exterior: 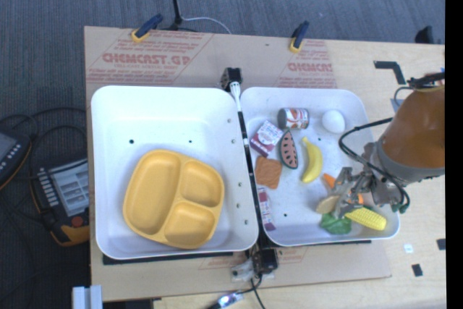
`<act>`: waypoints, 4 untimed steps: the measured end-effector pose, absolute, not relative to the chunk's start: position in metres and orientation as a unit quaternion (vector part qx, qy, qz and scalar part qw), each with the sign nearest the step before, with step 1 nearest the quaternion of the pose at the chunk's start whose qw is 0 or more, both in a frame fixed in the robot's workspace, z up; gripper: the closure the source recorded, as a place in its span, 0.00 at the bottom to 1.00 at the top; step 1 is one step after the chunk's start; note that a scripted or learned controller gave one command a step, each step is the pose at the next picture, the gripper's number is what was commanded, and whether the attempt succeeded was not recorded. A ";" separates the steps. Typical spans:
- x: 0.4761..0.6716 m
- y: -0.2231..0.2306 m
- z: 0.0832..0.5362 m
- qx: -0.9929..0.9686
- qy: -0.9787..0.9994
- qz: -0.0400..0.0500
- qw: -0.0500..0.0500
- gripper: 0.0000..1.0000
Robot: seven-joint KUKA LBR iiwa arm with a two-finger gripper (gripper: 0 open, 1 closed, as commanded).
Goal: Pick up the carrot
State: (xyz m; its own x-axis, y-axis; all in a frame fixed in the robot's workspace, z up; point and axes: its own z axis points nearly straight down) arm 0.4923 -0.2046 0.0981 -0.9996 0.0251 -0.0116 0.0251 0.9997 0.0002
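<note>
The carrot (330,182) lies in the right bin (347,99), near its right front corner. I see it as a small orange piece, partly hidden under my gripper, with a green leafy bit (335,223) just in front of it. My gripper (352,189) hangs low over the carrot's right end, between the banana and the corn. The orange-banded wrist (418,130) rises behind it at the right.
The right bin also holds a banana (312,160), a watermelon slice (289,150), a can (293,117), a white egg (333,120), a pink packet (266,135), a brown biscuit (268,171) and corn (365,217). A yellow divided plate (173,197) sits in the left bin (116,119).
</note>
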 end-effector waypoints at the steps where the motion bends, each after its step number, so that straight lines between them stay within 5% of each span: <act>1: 0.492 -0.104 0.094 0.092 0.996 0.000 0.012 1.00; 2: 0.507 -0.180 0.094 0.008 1.000 -0.001 0.011 1.00; 3: 0.524 -0.102 0.156 0.086 0.996 0.001 0.004 1.00; 4: 0.492 -0.152 0.268 -0.039 0.999 -0.002 0.005 1.00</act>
State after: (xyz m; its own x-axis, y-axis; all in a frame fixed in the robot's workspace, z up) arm 0.4915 -0.1525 0.2681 -0.9969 -0.0782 -0.0106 -0.0782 0.9969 -0.0037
